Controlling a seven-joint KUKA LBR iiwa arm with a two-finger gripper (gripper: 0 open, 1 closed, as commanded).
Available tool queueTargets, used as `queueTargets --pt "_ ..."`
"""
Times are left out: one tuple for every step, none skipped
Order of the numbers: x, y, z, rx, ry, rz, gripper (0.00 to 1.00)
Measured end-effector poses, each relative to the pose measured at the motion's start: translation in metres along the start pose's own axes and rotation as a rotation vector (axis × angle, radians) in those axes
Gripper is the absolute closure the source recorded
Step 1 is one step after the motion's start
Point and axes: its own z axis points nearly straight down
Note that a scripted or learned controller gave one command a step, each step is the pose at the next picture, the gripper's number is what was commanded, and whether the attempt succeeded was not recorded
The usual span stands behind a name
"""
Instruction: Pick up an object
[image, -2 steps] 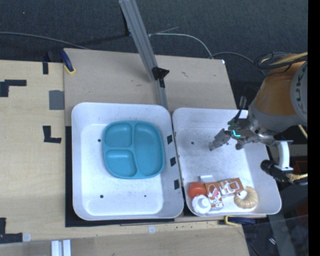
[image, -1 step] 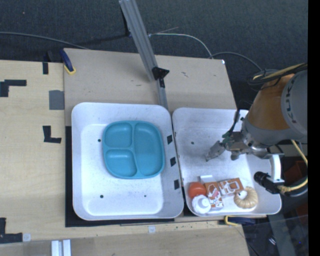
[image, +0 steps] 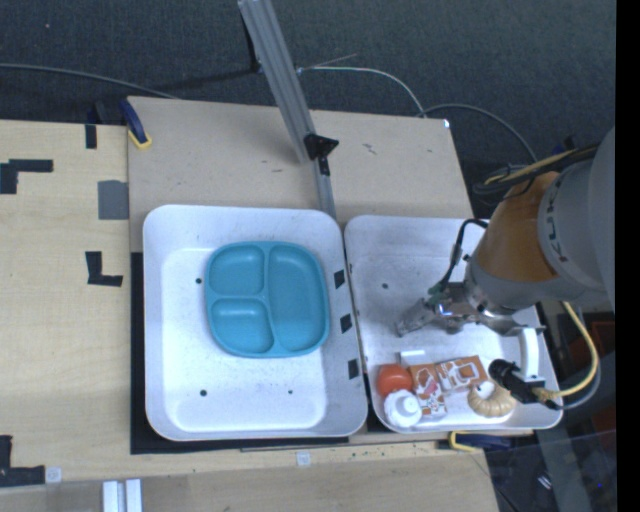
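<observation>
In the right bin (image: 400, 245), my gripper (image: 412, 322) hangs low over the bare white floor near the middle, reaching in from the right. Just in front of it, along the bin's near edge, lie a small white card (image: 413, 355), an orange-red ball-like thing (image: 393, 378), a white bottle with a round cap (image: 403, 408), an orange-and-white printed packet (image: 450, 379) and a beige ring-shaped thing (image: 490, 402). Nothing shows in the gripper's grasp.
The left bin (image: 175, 390) holds a blue divided plate (image: 268, 298) in its far half. A grey metal pole (image: 285, 80) slants down to the bins' shared far corner. The arm's bulk covers the right bin's right side.
</observation>
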Motion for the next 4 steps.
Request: queueTargets --pt "0.001 0.000 -0.012 0.000 0.002 -0.002 1.00" --pt "0.007 0.002 -0.055 -0.007 0.000 -0.001 1.00" --pt "0.008 0.001 -0.097 -0.007 0.000 -0.001 1.00" --pt "0.008 0.002 -0.150 -0.009 -0.001 -0.001 1.00"
